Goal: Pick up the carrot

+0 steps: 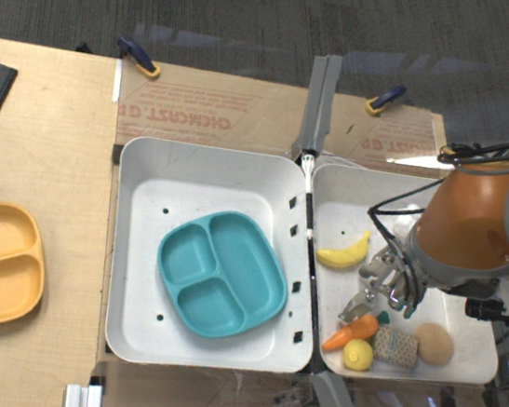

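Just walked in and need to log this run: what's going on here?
The grey arm's hand is low in the right bin, right over the carrot. The carrot lies on the bin floor among a banana, a lemon, a sponge and an egg-like ball. The left bin holds a teal tray.

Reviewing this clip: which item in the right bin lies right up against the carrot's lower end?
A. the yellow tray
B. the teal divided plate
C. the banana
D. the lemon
D: the lemon sits touching the lower end of the carrot near the front of the right bin, while the banana lies apart, farther back in that bin, and the gripper hangs just above the carrot.
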`<state>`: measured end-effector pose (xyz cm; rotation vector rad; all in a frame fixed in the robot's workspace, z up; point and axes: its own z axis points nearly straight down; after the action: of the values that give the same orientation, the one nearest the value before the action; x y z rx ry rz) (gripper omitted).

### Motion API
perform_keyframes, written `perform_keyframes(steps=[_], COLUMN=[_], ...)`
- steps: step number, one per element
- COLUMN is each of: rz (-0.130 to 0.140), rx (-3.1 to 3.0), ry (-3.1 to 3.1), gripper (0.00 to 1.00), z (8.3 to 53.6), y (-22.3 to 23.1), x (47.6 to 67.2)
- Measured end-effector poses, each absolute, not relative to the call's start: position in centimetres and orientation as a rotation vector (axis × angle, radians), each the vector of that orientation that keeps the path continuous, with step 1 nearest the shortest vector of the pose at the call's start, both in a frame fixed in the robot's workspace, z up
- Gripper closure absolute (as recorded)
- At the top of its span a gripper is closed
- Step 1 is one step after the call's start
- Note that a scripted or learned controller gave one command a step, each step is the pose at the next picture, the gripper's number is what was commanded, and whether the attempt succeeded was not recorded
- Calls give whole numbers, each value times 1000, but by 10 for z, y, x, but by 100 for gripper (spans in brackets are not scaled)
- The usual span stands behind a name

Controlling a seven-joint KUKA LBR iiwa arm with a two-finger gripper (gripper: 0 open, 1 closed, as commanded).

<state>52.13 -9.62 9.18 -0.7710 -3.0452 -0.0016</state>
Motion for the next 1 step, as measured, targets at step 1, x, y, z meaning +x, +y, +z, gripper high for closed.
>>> perform_keyframes(steps=[1], rz=[-1], rx=[-737], ry=[-3054], gripper=[0], z=[92], y=[-96], x=[478])
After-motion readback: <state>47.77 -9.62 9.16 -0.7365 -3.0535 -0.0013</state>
